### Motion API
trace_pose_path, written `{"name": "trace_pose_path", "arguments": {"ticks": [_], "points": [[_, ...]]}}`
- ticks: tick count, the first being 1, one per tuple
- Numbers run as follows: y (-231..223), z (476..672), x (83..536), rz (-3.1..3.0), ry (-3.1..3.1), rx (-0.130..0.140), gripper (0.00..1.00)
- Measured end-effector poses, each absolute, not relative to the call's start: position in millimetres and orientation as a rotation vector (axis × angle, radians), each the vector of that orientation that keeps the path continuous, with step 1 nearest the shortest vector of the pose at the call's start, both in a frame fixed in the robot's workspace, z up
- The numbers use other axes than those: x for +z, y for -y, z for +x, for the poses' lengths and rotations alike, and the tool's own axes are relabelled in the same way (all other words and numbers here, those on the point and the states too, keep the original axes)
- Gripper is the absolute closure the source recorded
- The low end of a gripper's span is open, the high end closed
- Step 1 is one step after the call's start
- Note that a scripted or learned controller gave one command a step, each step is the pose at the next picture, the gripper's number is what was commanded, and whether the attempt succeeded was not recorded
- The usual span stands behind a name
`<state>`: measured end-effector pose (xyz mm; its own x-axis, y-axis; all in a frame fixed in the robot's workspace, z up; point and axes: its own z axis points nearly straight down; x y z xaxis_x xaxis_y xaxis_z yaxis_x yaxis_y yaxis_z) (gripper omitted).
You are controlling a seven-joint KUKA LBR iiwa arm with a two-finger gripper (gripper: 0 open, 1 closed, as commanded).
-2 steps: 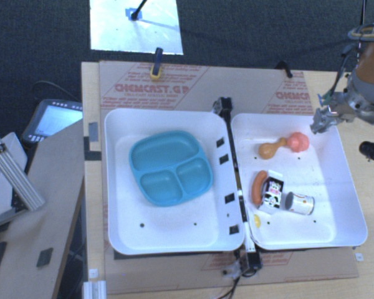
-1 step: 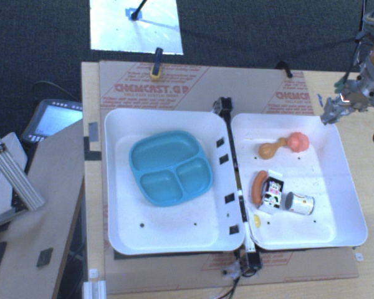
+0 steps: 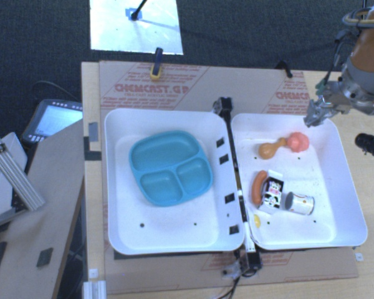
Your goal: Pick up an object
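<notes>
Camera view. My gripper point(image 3: 314, 114) hung over the far right corner of the right bin point(image 3: 343, 161), just above its rim. Whether it was released or clenched I could not tell at this size and angle; nothing showed between its tips, and it touched none of the objects.

Objects in the right bin: a pink ball-shaped toy point(image 3: 298, 142) near the far side, with an orange-yellow piece point(image 3: 271, 147) just beside it on its left. Nearer the front, an orange sausage-shaped toy point(image 3: 258, 187) lay touching a small black-and-white box point(image 3: 272, 194), and a small can point(image 3: 298, 203) lay on its side against that box. A tiny yellow bit point(image 3: 257, 218) sat near the divider.

Left bin point(image 3: 121, 229) held a blue sectioned plate point(image 3: 171, 167).

Writing: red print on the cardboard point(image 3: 193, 83) under the bins, seen upside down, too blurred to read. Box and can labels illegible.
</notes>
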<state>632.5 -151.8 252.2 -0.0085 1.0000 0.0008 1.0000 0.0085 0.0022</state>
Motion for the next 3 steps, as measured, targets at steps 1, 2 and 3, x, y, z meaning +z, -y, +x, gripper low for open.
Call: {"name": "trace_pose_path", "arguments": {"ticks": [1, 2, 3], "points": [[99, 624.0, 238, 2.213, -2.231, 0.001, 1.00], [43, 617.1, 245, 2.211, -2.232, 0.003, 1.00], [-9, 610.4, 250, 2.211, -2.232, 0.003, 1.00]]}}
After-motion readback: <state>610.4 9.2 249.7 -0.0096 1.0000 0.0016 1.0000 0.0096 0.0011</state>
